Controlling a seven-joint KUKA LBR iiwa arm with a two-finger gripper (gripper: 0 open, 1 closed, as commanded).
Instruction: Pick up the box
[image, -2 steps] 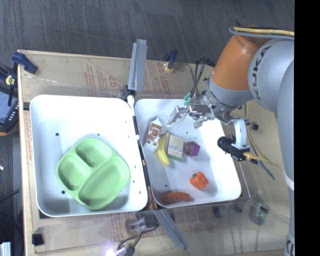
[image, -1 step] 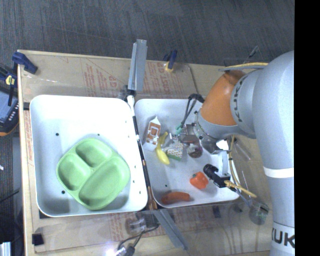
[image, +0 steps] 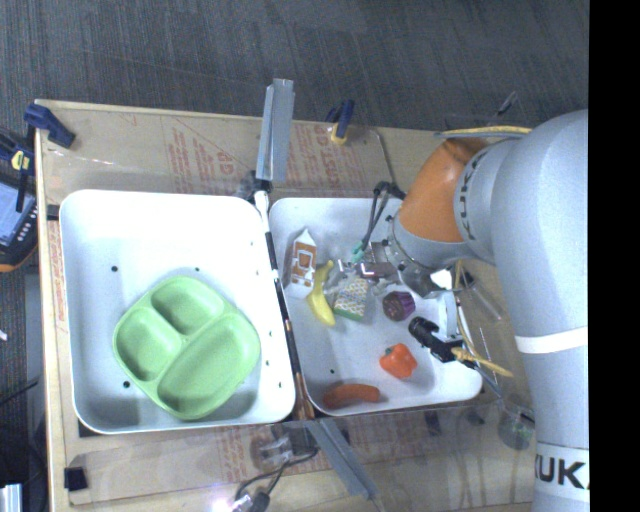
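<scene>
Camera view, 2 bins (image: 80, 300), 1 box (image: 301, 260), 1 gripper (image: 362, 262)

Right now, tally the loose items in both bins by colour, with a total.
Green: 1, the divided plate in the left bin
White/orange: 1, the box in the right bin
Yellow: 1, the banana
Green/white patterned: 1, the small packet
Purple: 1, the round piece
Red/orange: 2, the pepper and the sausage
Total: 7
</scene>
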